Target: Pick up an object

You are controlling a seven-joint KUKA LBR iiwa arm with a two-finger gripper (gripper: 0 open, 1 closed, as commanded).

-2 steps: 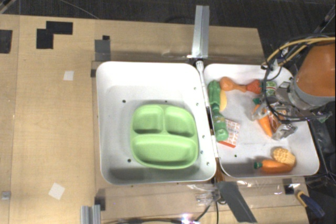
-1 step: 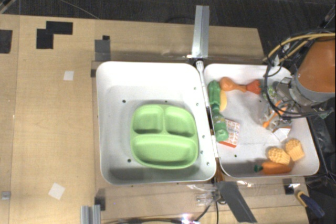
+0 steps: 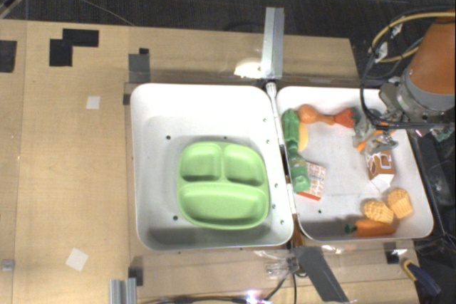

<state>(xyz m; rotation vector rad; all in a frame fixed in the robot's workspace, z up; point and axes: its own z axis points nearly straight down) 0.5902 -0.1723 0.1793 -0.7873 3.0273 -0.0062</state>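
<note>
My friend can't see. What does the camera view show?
A robot arm reaches from the right over the right white bin, which holds toy food like a carrot and waffles. The left bin holds a green divided plate.

Lime-green divided tray in white left bin. White right bin: dark green bottle, orange carrot, golden waffle bits. Arm's band orange, upper right.

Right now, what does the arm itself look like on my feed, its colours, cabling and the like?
The arm comes in from the right: a rounded orange band above a grey metallic wrist section. Black and yellow cables loop beside it. Lower down, the gripper is a cluttered grey assembly over the right bin; finer markings are too small to tell.
</note>
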